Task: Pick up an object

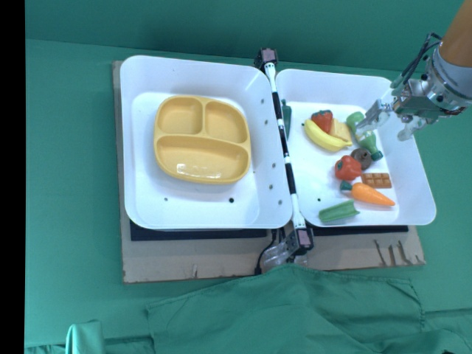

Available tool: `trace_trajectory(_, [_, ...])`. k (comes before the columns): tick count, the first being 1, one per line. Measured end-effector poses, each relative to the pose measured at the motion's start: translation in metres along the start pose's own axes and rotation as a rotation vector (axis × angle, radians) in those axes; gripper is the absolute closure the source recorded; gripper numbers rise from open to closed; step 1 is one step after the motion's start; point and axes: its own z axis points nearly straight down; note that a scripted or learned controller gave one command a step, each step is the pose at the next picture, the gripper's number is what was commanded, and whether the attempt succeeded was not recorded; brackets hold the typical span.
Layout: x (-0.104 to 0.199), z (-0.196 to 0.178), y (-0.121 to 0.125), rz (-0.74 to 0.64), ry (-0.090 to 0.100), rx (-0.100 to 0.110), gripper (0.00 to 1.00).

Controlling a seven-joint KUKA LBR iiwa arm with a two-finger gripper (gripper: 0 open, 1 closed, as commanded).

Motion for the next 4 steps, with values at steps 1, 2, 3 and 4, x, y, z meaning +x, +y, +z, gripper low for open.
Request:
trace_trajectory(1, [-0.001,-0.013,0.001,0.003,-0.002,-0.007,1.0])
trace_trajectory(2, [-0.047,0.001,-0.019,0.004,-0.001,0.002,1.0])
trace_trajectory(3, [-0.046,-0.054,-0.039,-0.001,-0.002,-0.005,1.0])
trace_trajectory(4, [-0.046,-0.163,-0.028,-0.002,-0.005,-0.013,1.0])
